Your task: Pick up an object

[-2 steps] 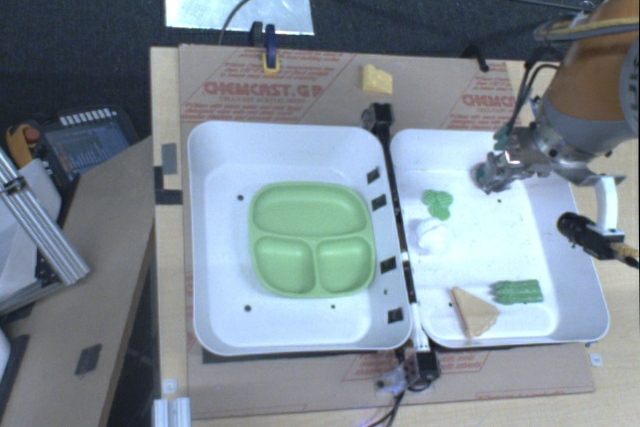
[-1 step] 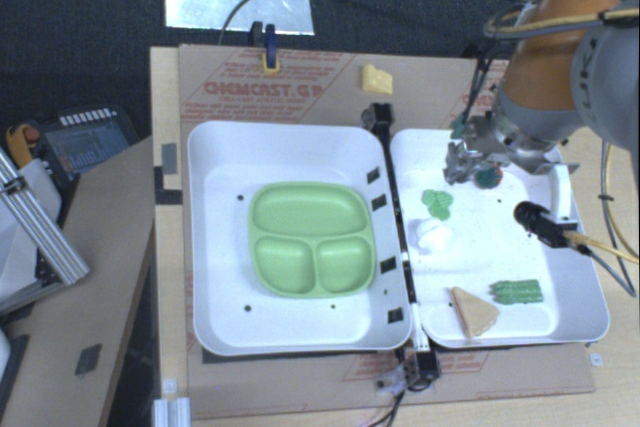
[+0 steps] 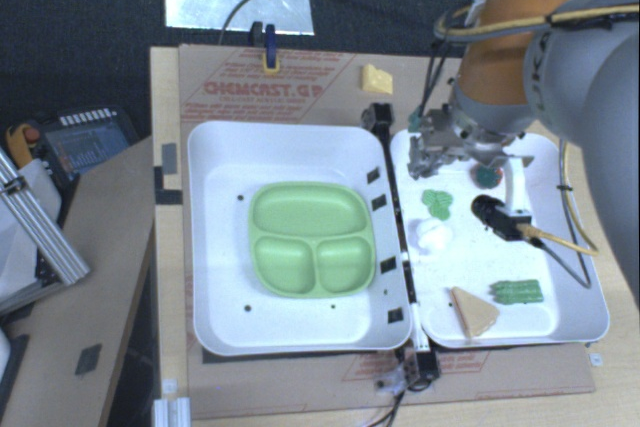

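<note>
The gripper (image 3: 432,155) hung low over the far left corner of the right bin (image 3: 575,300), just above a small green piece (image 3: 437,204) and a white lump (image 3: 433,235). Nothing sat between its fingers, though I couldn't tell their spacing. It looked like the approach step; next it needed to descend squarely onto the green piece.

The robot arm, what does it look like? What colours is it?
The big rounded grey robot arm has a shiny orange band above its wrist. Thin black cables loop around that band. At the end sits a small grey metal claw.
</note>
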You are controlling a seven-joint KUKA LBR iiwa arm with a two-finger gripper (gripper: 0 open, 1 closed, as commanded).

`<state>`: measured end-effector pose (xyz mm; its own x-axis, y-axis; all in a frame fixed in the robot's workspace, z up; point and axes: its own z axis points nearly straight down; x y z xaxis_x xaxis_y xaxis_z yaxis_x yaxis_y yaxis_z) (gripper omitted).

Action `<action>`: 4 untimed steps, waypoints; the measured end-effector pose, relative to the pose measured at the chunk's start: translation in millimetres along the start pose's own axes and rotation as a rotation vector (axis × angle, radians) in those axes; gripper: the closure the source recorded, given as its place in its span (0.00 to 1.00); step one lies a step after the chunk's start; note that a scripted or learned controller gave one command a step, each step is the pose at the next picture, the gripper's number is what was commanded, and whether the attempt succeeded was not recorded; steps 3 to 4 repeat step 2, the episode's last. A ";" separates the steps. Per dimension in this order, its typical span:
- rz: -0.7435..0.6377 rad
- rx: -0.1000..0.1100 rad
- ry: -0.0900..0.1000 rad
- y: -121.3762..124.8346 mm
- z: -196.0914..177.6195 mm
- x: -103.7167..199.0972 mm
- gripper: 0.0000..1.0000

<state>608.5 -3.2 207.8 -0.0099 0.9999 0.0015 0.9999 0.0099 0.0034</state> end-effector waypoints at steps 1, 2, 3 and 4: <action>0.000 0.000 0.001 12.2 -13.8 53.6 1.00; 0.000 0.002 0.001 13.0 -5.2 105.8 1.00; 0.000 0.002 0.001 13.0 -5.2 105.8 1.00; 0.000 0.002 0.001 13.0 -5.2 105.8 1.00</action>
